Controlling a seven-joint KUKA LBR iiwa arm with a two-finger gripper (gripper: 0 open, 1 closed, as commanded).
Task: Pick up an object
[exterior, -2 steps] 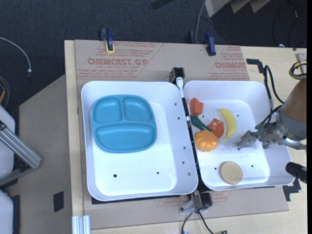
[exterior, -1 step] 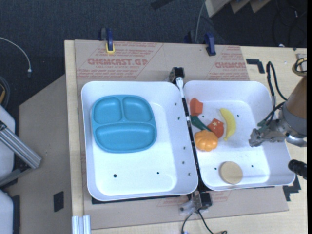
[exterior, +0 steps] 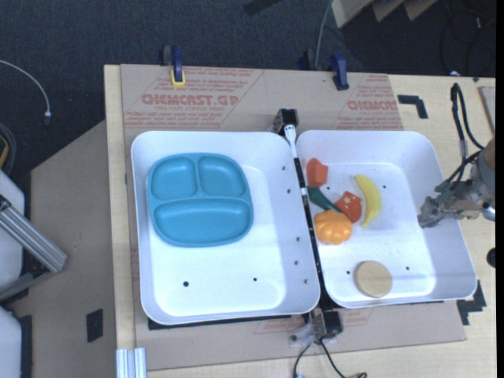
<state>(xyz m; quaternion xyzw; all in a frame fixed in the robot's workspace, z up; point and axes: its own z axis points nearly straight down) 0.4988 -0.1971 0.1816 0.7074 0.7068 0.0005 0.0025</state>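
round disc [exterior: 372,279] near edge | banana [exterior: 368,198] lengthwise, top-to-bottom | gripper [exterior: 431,212] beside

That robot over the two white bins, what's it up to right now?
The hand sits at the right bin's right rim, holding nothing. Toy food lies in that bin: a banana, an orange pepper, a strawberry and a tan disc. The left bin holds a blue divided plate.
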